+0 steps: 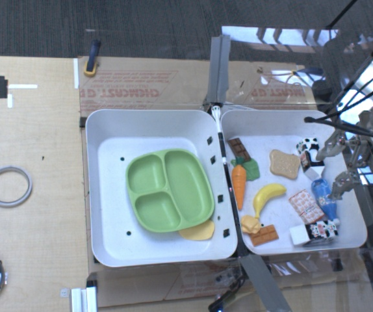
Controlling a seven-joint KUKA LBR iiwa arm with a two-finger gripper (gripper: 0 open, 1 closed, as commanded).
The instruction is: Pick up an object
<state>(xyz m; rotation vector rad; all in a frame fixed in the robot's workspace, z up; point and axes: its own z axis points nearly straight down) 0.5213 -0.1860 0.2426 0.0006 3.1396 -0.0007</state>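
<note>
The gripper (334, 168) hangs over the right edge of the right bin (264, 119), and I cannot tell how its jaws stand; just beneath it lies a blue object (323, 197), beside a patterned card (305, 205); further in, a banana (266, 195), a carrot (238, 184) and a slice of bread (284, 164) lie apart; the left bin (108, 135) holds a green divided plate (169, 190), with a yellow piece (198, 231) tucked under its edge.
</note>
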